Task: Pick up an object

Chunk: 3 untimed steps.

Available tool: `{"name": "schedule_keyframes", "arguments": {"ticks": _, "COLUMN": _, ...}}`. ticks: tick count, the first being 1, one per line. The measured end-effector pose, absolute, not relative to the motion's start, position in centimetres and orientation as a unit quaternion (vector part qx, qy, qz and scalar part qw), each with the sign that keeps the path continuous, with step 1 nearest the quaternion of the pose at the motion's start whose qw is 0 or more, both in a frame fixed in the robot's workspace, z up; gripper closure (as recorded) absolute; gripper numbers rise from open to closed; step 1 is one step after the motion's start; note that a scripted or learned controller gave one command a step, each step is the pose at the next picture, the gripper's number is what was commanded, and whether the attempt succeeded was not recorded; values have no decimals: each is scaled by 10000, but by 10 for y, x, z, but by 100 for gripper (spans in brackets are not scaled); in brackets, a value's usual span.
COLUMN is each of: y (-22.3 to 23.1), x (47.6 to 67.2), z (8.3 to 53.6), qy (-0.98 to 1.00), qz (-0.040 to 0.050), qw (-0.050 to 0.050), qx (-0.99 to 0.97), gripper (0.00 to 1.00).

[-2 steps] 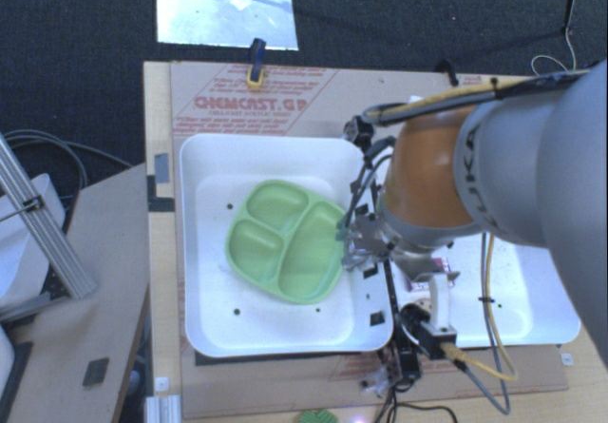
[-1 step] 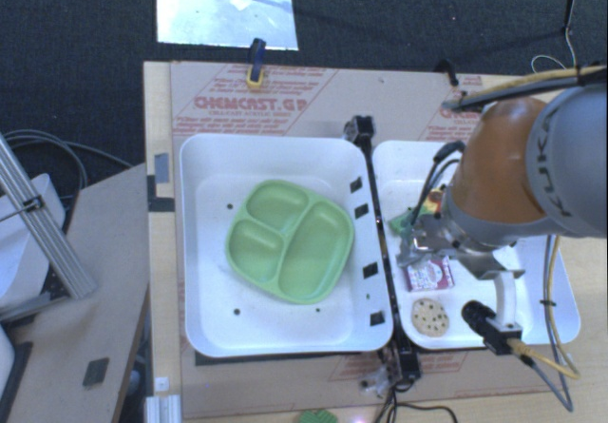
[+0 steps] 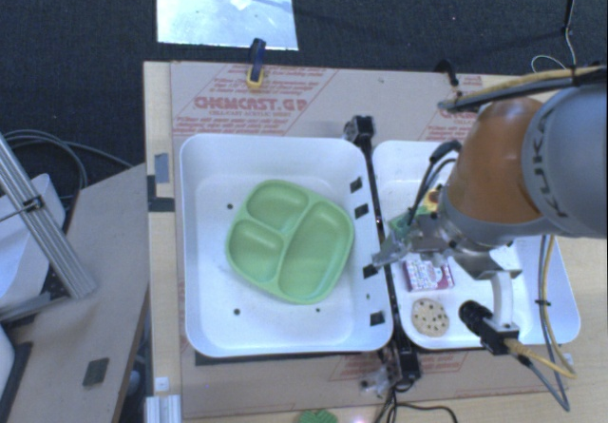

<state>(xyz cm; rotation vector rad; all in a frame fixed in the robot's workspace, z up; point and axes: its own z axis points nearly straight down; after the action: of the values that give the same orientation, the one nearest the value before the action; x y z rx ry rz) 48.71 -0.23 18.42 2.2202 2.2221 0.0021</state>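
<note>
A green divided plate point(image 3: 290, 240) lies in the left bin point(image 3: 209, 174). In the right bin point(image 3: 399, 164) a round chocolate-chip cookie point(image 3: 430, 317) rests near the front edge. Just behind it lies a small pink-and-white packet point(image 3: 425, 274), partly covered by the gripper. My gripper point(image 3: 416, 252) hangs low over the right bin's left side, directly above the packet's near end. The arm's grey and orange body hides most of the right bin behind it.
A black divider with clips point(image 3: 372, 221) runs between the two bins. The bins sit on a cardboard sheet point(image 3: 285, 98) on the bench. A small yellow and blue clamp point(image 3: 256, 65) stands at the board's far edge.
</note>
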Motion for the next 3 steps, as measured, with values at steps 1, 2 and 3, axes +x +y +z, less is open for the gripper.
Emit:
{"name": "schedule_keyframes", "arguments": {"ticks": 1, "y": -2, "x": 487, "z": 184, "qy": 7074, "qz": 7, "qw": 2, "qx": 7068, "gripper": 0}}
{"name": "schedule_keyframes", "arguments": {"ticks": 2, "y": -2, "x": 487, "z": 184, "qy": 7074, "qz": 7, "qw": 2, "qx": 7068, "gripper": 0}}
{"name": "schedule_keyframes", "arguments": {"ticks": 3, "y": -2, "x": 487, "z": 184, "qy": 7074, "qz": 7, "qw": 2, "qx": 7068, "gripper": 0}}
